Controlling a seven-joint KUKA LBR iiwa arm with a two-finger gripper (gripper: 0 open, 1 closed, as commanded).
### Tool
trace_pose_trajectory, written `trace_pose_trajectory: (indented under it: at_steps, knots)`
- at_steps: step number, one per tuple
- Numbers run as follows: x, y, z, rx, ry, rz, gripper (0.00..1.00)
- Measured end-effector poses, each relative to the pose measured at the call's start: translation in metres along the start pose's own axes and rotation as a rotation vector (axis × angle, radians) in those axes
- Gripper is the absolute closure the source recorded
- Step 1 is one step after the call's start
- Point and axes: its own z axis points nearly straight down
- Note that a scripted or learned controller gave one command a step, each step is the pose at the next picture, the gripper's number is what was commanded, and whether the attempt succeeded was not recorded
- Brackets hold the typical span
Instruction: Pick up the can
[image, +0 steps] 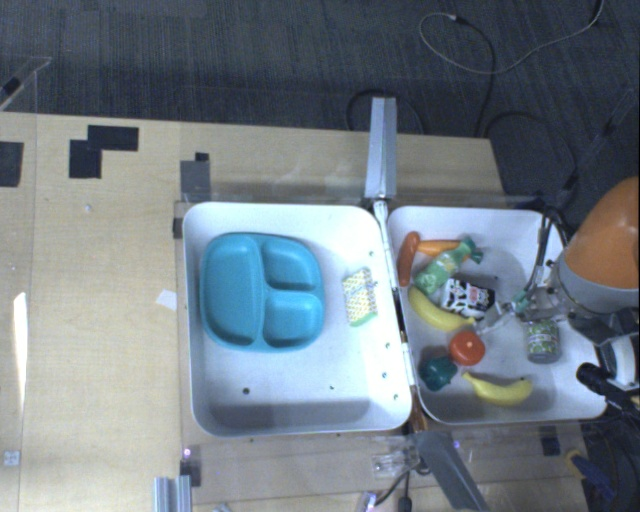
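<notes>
Can (543, 340) upright in right bin (500, 222), gripper (536, 306) above; finger state unclear. Descend centred, straddle can, avoid banana (500, 388).

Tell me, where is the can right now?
The can stands in the right bin, near its right wall, just right of the orange ball and under the arm's orange band.

I count two white bins (290, 415), one blue divided plate (262, 290), one yellow sponge (359, 297) beside that plate, two bananas (500, 388), one can (542, 340) and one green bottle (446, 265).
</notes>
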Motion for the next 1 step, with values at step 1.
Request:
trace_pose_trajectory:
  at_steps: [1]
  knots:
    - [-0.0003, -0.0268, 0.01, 0.006, 0.002, -0.002, 0.0]
